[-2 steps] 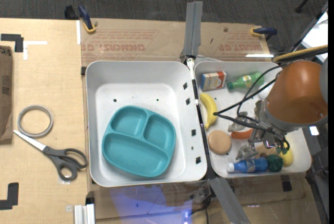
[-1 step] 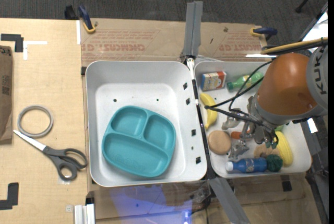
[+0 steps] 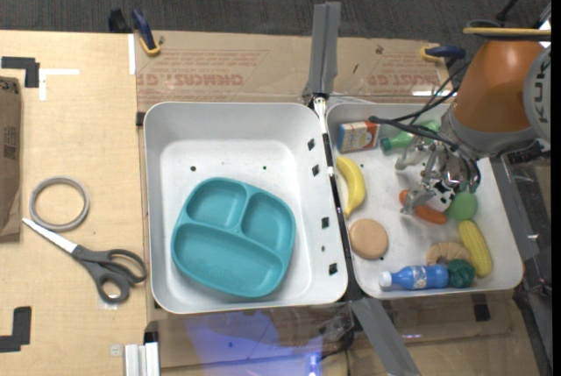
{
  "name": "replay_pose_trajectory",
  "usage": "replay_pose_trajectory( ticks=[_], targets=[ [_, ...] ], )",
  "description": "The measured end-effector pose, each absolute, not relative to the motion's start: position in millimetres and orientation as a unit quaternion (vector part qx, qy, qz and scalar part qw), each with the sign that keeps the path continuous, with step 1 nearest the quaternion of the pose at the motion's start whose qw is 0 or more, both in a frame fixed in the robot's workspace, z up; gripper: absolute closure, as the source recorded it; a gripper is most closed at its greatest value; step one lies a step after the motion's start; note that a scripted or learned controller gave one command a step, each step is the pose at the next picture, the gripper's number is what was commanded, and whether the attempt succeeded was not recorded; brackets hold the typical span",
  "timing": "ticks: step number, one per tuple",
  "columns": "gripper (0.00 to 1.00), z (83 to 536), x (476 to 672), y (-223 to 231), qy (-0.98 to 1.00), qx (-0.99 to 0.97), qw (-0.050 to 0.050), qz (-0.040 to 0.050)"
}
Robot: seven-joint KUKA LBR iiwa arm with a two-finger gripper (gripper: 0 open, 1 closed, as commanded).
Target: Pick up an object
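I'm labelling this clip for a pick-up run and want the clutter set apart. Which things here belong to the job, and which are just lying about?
Belonging to the job:
- gripper, low in the right bin
- banana
- corn cob
- blue bottle
- small carton
- round tan piece

Lying about:
- scissors
- tape roll
- teal divided plate in the left bin

You've got loads of room around the teal tray (image 3: 233,236) in the left bin (image 3: 228,118) — right bin (image 3: 507,225) is crowded, banana (image 3: 351,183) to corn (image 3: 475,246).
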State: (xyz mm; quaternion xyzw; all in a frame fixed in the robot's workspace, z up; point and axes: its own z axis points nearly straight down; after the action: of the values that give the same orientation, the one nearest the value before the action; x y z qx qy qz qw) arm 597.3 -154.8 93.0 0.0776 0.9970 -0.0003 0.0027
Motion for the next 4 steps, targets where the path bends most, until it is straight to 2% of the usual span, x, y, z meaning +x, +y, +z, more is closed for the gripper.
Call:
replay_pose_trajectory(
  ticks=[1, 2, 3, 4],
  targets=[
    [0.00, 93, 555.7, -170, 0.993, 0.119, 0.001, 0.0001],
    [0.00, 92, 584.2, -152, 0.990, 0.142, 0.002, 0.0002],
    [1.00, 102, 585.1, -151, 0.990, 0.141, 0.004, -0.0001],
    [1.00, 210, 596.7, -115, 0.977, 0.215, 0.002, -0.0002]
  ],
)
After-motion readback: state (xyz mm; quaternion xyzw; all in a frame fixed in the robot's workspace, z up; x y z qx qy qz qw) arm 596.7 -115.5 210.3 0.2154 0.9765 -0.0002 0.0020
